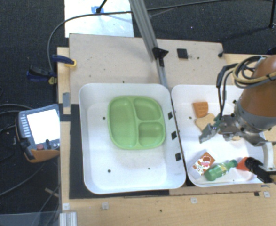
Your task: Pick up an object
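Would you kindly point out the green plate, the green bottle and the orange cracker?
green plate (137, 123): camera view, middle divider.
green bottle (219, 170): camera view, body.
orange cracker (200, 108): camera view, centre of its top face.

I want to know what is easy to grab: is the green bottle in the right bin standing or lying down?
Lying down. The green bottle rests on its side on the right bin floor near the front wall.

The small carton (203, 163) bears a red printed label, too blurred to read.
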Available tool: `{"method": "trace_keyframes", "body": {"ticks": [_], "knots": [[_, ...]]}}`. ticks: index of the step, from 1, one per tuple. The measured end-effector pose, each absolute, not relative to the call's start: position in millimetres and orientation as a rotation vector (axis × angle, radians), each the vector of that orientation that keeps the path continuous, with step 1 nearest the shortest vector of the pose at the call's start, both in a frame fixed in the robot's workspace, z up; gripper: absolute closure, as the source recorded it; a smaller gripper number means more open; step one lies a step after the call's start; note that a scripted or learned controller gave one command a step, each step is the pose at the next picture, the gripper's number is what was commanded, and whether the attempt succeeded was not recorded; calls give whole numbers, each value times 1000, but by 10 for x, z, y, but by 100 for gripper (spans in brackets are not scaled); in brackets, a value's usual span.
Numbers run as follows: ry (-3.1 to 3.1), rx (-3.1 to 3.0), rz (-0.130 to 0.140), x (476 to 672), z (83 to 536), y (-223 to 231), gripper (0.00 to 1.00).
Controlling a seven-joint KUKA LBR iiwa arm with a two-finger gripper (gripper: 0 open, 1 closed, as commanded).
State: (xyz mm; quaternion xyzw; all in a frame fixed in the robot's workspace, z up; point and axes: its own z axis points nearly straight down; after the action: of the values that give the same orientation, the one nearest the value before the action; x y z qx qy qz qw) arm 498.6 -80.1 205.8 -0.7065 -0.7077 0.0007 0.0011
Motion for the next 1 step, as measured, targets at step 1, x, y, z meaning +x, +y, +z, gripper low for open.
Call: {"method": "trace_keyframes", "body": {"ticks": [1], "knots": [[-2220, -2219, 3, 5011, 1542, -900, 0]]}}
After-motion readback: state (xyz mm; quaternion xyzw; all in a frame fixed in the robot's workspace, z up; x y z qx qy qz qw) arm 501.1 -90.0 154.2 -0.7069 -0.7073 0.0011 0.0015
